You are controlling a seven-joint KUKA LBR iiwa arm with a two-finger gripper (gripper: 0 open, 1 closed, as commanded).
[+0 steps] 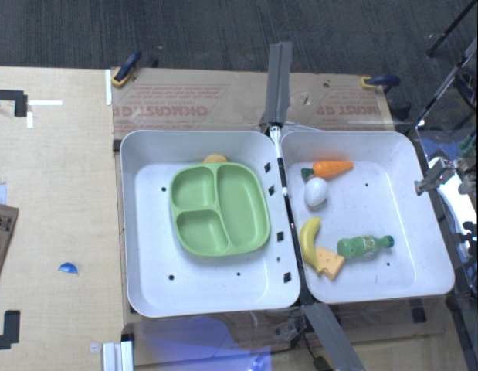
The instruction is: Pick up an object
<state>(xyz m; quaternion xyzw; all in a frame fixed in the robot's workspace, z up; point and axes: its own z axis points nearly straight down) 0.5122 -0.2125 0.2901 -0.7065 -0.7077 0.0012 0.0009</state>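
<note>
Lying on bench: a small blue bit (66, 268) is seen on the bare wood, well apart from both bins, on the side farthest from where the arm reaches in.
Left bin (142, 230): a green plate (220, 208) with three compartments is set near its middle.
Yellow thing (215, 159): only an edge is seen past the plate's far rim; what it is cannot be told.
Right bin (412, 230): five loose objects are held, all in the half nearer the left bin.
Banana (309, 239): it is laid close to the dividing wall, curved, its lower end touching the cheese.
Egg (316, 192): white, it is placed just beyond the banana and just below the carrot.
Carrot (331, 168): orange with a green end, it is laid crosswise near the bin's far wall.
Cheese (329, 263): a yellow wedge, it is found between the banana's end and the bottle's base.
Bottle (364, 245): green, it is laid on its side, cap pointed towards the arm's side, base just beside the cheese.
Task objects: all are left resting on the bin floors; none is lifted.
Gripper: whether released or clenched cannot be told.
</note>
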